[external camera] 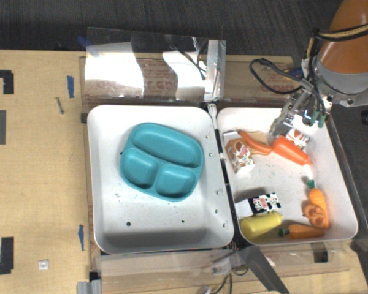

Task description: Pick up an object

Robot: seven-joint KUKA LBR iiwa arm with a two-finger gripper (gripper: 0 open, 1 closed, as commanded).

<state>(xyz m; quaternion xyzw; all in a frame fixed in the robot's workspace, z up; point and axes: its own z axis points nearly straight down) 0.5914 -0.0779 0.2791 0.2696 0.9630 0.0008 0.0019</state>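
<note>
- Gripper (pixel 286 126), low over the far part of the right bin (pixel 346 182), hanging from the grey-and-orange arm (pixel 349 23) that comes in from the right. Whether it is spread or closed, cannot tell from this angle; nothing is visibly caught in it.
- Nearest thing: orange carrot-shaped toy (pixel 291 151), just beneath and slightly nearer the camera than the tip. Touching it or only just above: cannot tell.
- Its long axis runs slantwise, from close under the tool away down and to the right in the camera view. My reading: the closing line should cross that axis, not follow it, or the toy is likely to slide out.
- Just left of the tool: a thin orange strip (pixel 254 143), lying over a small brown-and-white packet (pixel 240 155). Close enough to be nudged on a descent.
- Farther, toward the near wall: black-and-white block (pixel 265 203), yellow piece (pixel 261 225), lumpy orange piece (pixel 316 208), another long orange piece (pixel 305 230). Well apart from the tool.
- Farthest: teal divided plate (pixel 161 159) in the left bin (pixel 104 182), across the divide.
</note>
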